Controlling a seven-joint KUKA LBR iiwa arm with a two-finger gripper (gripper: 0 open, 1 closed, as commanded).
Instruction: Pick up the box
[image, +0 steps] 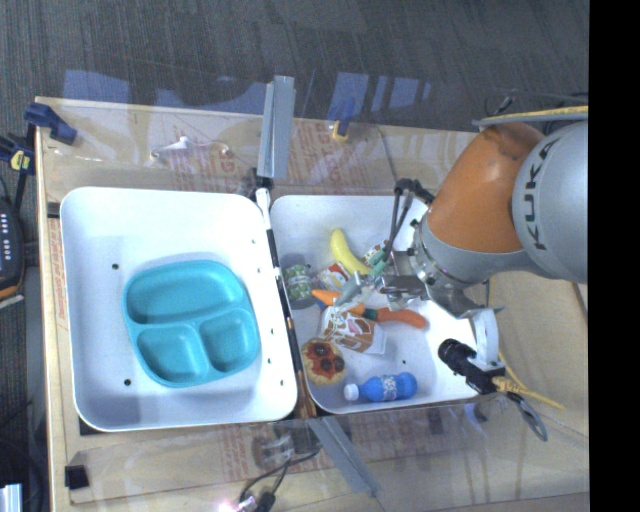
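I am reaching my fingers (372, 287) down into the right bin (300, 215) at centre frame, their state hidden from me, while the box (350, 328) is lying ungrasped just below them.

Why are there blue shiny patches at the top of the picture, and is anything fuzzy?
In the camera view, the blue patches look like reflections on a clear sheet along the bench's far edge. The white left bin is bright, with soft shadow under the blue tray. The small things in the right bin look a bit blurry where they crowd by the gripper.
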